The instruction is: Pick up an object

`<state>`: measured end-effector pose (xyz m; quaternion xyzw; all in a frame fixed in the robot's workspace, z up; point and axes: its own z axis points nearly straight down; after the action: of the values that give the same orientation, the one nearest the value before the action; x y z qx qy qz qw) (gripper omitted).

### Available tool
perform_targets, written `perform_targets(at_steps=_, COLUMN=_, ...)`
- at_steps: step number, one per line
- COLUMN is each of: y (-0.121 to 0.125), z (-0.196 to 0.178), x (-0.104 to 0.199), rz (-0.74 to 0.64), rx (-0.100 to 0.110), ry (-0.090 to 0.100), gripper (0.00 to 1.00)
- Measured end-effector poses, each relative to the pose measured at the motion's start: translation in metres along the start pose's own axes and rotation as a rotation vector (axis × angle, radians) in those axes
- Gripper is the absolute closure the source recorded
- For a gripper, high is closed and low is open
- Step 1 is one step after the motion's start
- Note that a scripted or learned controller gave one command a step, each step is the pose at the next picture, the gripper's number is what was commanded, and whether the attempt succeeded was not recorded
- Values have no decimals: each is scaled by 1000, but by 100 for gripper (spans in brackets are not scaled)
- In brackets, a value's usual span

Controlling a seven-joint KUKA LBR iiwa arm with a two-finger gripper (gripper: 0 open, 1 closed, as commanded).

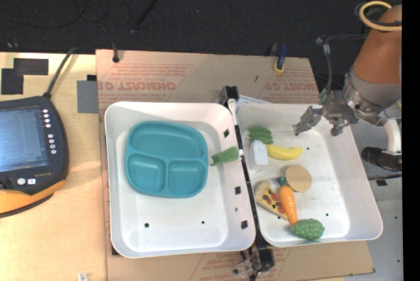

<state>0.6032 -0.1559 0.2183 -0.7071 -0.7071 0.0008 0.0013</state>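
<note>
Gripper: the gripper (323, 121) is at the upper right of the frame, above the far right corner of the right bin (357, 171). Its two fingers are spread apart, one pointing to the left and one lower on the right, with nothing between them.
Arm: the grey wrist with the orange band (379, 53) enters from the right edge of the frame.
Right bin, objects: a yellow banana (285, 152) lies near the centre, and just left of it is a small white block (260, 154). A green vegetable piece (260, 134) lies above the block. A round tan disc (298, 177) is below the banana. An orange carrot (288, 203) lies beside a slice of pizza (268, 197). A green broccoli (307, 229) is near the front rim.
Right bin, open room: the right half of the floor, from the gripper down to the front right corner, is bare white.
Left bin: the left bin (131, 220) holds a teal divided plate (167, 159) in its upper half. The front strip of its floor is bare.
Middle edge: a green pickle-like piece (225, 155) lies at the right wall of the left bin, touching the plate's right edge.
Outside the bins: a black tablet controller (26, 148) rests on the bench at the left edge of the frame, well apart from the bins.
</note>
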Motion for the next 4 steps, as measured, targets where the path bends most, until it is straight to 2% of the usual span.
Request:
perform_targets(at_steps=1, y=-21, z=120, x=37, rz=2, rx=-2, ry=-2, gripper=0)
perform_targets(at_steps=2, y=42, z=130, x=40, rz=0, rx=-4, ry=-8, gripper=0)
perform_targets(at_steps=3, y=-46, z=128, x=47, rz=9, rx=-6, ry=-12, gripper=0)
perform_targets(at_steps=4, y=-32, z=131, x=-6, rz=3, rx=-2, ry=-4, gripper=0)
